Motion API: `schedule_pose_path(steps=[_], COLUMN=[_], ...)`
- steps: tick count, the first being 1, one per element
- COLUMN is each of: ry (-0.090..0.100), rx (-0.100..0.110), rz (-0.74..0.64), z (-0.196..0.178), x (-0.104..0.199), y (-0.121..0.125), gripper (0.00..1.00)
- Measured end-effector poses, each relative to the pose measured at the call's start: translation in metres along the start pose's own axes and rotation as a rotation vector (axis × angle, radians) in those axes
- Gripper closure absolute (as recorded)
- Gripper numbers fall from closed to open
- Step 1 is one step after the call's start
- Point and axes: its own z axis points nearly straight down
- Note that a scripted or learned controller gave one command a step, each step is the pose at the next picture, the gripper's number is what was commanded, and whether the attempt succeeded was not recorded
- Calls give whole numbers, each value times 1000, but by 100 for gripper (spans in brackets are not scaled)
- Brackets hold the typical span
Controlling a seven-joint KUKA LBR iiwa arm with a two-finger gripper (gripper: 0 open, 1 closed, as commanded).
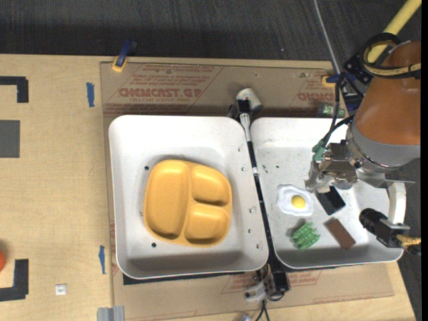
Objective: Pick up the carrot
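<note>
My gripper hangs over the middle of the right bin, just right of a toy fried egg. Below the gripper lies a green leafy toy, with a brown flat piece beside it. The grey arm with its orange band covers the right side of that bin and hides what lies beneath it.
The left bin holds a yellow divided plate. A black divider rail runs between the bins. Cables and a yellow hose trail from the arm at the upper right. A small orange-red thing sits at the bench's far left edge.
</note>
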Motion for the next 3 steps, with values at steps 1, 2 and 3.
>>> schedule_pose_path(steps=[1, 2, 3], ry=[2, 0, 1], rx=[5, 1, 4], rz=[-198, 96, 154], z=[51, 10, 52], x=[15, 65, -64], y=[-2, -6, 4], gripper=[100, 100, 100])
